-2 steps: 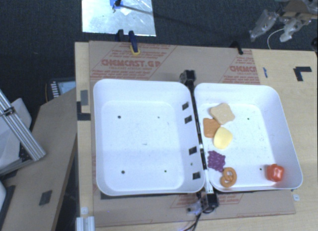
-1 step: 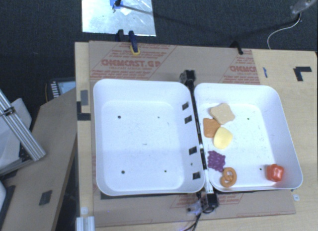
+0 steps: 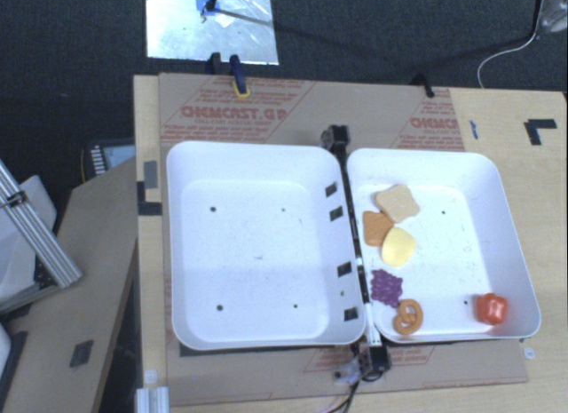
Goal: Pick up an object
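Soft, even overhead light brightens two shallow white plastic bins (image 3: 257,158); glare whitens a foil-like sheet (image 3: 213,11); focus slightly soft.

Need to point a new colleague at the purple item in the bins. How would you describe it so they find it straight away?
Look at the right bin, along its left wall beside the divider. The purple grape bunch lies there, below the yellow piece and just above the pretzel. It is the one purple, bumpy item; its neighbours are smooth or tan.

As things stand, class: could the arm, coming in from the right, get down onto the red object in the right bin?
Probably yes. The red object sits alone in the right bin's near right corner, apart from the other pieces, though the rim beside it may crowd a grasp.
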